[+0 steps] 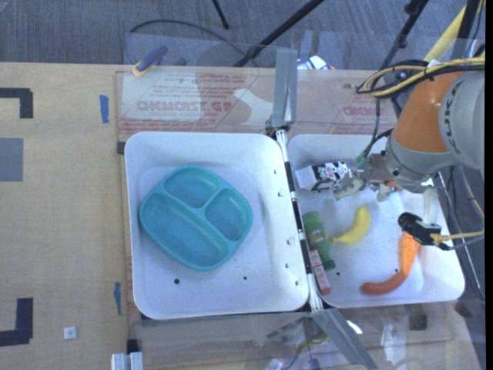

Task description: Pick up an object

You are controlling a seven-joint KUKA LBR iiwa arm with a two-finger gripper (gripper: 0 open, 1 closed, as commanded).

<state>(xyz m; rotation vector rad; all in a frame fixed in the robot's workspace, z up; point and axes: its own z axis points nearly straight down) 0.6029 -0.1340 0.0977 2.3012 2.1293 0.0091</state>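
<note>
We observed two white bins on the bench. The left bin carried a teal divided plate near its centre. The right bin carried the candidate objects: a banana near the middle, a green bottle along the left wall, an orange carrot-shaped item toward the near right corner, and a black-and-white printed item near the far left corner. A slim red-and-white item lay against the left wall, just below the bottle. The arm reached over the far right part of this bin. The gripper was positioned above the bin floor, beside the printed item and above the banana. We could not tell its state, and we saw nothing held in it.
</note>
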